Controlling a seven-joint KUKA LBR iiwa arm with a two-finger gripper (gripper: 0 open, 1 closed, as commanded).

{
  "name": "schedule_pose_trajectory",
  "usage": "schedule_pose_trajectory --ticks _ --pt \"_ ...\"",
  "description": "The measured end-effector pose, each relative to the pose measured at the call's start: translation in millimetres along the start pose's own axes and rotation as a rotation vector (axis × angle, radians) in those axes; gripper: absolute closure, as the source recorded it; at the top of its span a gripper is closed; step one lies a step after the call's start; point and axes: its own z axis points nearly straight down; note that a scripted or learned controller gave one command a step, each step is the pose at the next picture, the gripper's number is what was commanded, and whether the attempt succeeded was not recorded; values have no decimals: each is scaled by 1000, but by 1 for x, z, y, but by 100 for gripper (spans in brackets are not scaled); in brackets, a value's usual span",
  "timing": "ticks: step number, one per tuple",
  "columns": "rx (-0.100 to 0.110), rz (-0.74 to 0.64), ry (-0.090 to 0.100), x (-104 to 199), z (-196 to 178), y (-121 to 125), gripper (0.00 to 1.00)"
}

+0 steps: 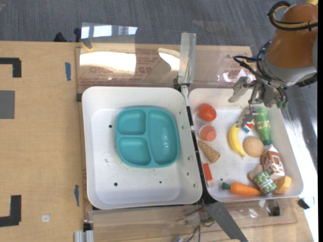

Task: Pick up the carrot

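Note:
The carrot [243, 189], orange with a green stub at its left end, lies near the front edge of the right bin [292, 150]. It sits between a red stick and a pile of packaged items. My gripper [248, 107] hangs over the far right part of that bin, beside a green bottle [262, 126] and well behind the carrot. Its fingers are open and hold nothing.
The right bin also holds a red tomato [207, 112], a pinkish round piece [208, 132], a cone [209, 151], a banana [234, 140], a bun [253, 146] and small packets [270, 173]. A teal divided plate [148, 136] rests in the left bin [96, 150].

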Motion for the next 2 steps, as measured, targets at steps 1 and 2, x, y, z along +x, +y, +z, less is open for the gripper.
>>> schedule_pose_trajectory --ticks 1,2 --pt "1 36 -7 43 89 -11 0" --pt "1 -47 -6 98 96 28 0"
